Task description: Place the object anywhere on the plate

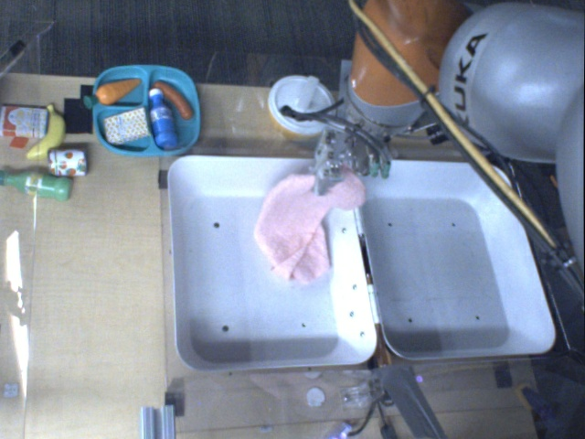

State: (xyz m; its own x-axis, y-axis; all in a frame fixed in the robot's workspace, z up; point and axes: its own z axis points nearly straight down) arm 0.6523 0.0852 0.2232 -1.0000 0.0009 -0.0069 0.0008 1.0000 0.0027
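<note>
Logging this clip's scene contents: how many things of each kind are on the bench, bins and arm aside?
Pink cloth: 1
Blue divided plate: 1
Toy foods on the plate: 4
White cup: 1
Loose items left of the plate: 4
Total: 11

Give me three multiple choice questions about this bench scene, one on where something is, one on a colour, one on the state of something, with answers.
1. Where does most of the cloth lie?
A. in the left bin
B. in the right bin
C. on the blue tray

2. What colour is the cloth?
A. green
B. pink
C. black

3. How does the cloth lie?
A. neatly folded square
B. rolled into a tube
C. crumpled, one corner raised at the gripper

Answers: 1 A, its bulk rests on the left bin's floor near the divider. 2 B, it is pale pink against the white bin. 3 C, it is bunched, with its upper end drawn up to the gripper.
</note>
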